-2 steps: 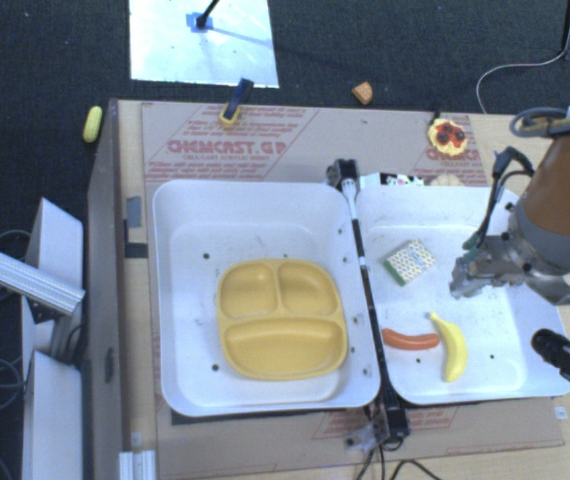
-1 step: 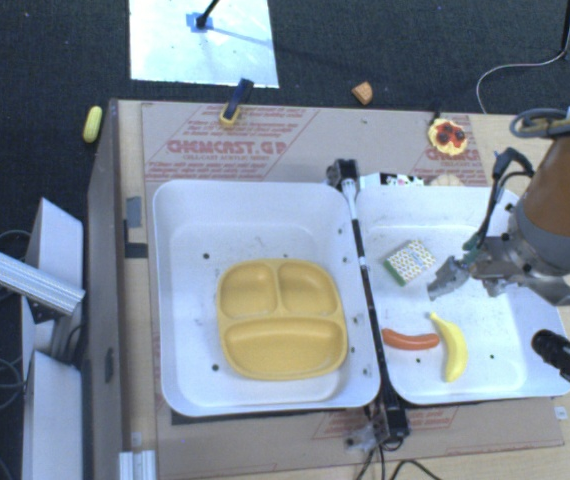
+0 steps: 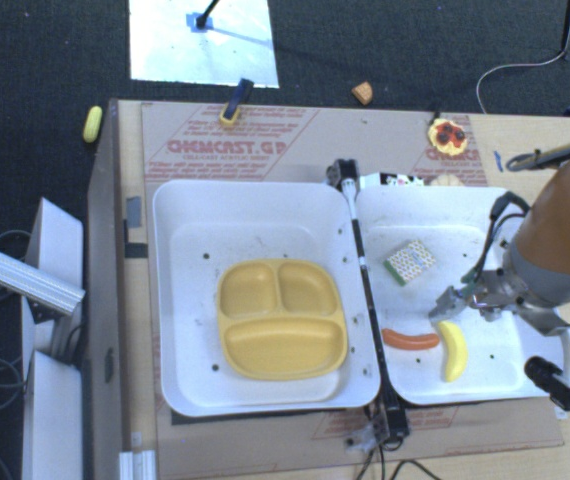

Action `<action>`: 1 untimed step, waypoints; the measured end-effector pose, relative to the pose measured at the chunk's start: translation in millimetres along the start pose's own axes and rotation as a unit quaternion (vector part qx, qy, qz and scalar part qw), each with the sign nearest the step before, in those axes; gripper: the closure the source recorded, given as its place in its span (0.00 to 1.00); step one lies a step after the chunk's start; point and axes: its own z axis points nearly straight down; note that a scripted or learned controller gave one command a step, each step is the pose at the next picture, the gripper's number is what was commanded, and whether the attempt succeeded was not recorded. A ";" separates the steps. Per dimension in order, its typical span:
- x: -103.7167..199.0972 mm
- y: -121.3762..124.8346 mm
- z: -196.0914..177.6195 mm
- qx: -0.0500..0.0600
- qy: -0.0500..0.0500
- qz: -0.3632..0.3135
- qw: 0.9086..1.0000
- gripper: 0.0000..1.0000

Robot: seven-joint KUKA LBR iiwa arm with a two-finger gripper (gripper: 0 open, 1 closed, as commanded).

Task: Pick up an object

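The banana point(image 3: 453, 351) lies in the right bin point(image 3: 505, 393), near its front wall, curved and standing roughly front to back. Just to its left lies a hot dog point(image 3: 411, 340), pointing left to right, its right end close to the banana's upper end. Further back in the same bin, a small green-and-white checked block point(image 3: 410, 261) rests tilted, well apart from both.

The gripper point(image 3: 449, 306) hangs just above the banana's upper end, reaching in from the right. Its fingers look slightly spread, with nothing between them; whether a tip touches the banana I cannot tell. Behind it rises the grey wrist and the orange band of the arm point(image 3: 565, 238), covering the right side of the bin.

The left bin point(image 3: 180, 268) holds a yellow divided plate point(image 3: 281, 319) with three compartments, lying flat near the middle.

Both bins sit on a cardboard sheet point(image 3: 265, 143) with red lettering. On that sheet, behind the right bin, lies a small pizza toy point(image 3: 448, 135). On the dark floor beyond lie a white sheet point(image 3: 203, 28), a small brown piece point(image 3: 363, 93) and, at the left, a yellow object point(image 3: 92, 123).
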 end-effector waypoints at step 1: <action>11.0 0.2 56.0 0.000 0.001 0.000 1.000 0.00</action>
